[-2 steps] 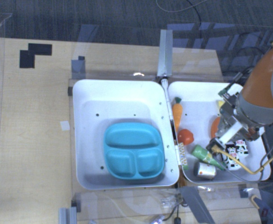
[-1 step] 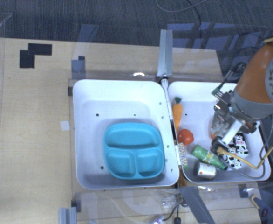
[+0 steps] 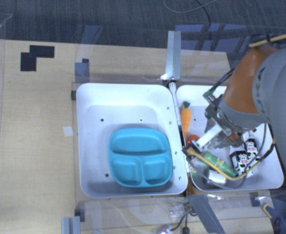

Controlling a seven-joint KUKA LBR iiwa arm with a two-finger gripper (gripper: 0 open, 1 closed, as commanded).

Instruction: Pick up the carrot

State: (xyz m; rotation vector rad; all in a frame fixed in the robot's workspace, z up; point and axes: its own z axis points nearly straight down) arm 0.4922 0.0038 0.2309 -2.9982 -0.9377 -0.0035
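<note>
The carrot (image 3: 186, 118) is orange with a small green top and lies lengthwise in the right bin (image 3: 194, 95), against that bin's left wall. My gripper (image 3: 221, 141) hangs over the middle of the right bin, to the right of the carrot and a little nearer the camera, apart from it. The grey arm with its orange band hides much of the bin's right half.
A green bottle (image 3: 217, 162) lies at the front of the right bin, with a small red thing (image 3: 193, 139) just below the carrot. A black-and-white item (image 3: 245, 155) sits at the right. A blue divided plate (image 3: 140, 156) lies in the left bin (image 3: 91, 130).
</note>
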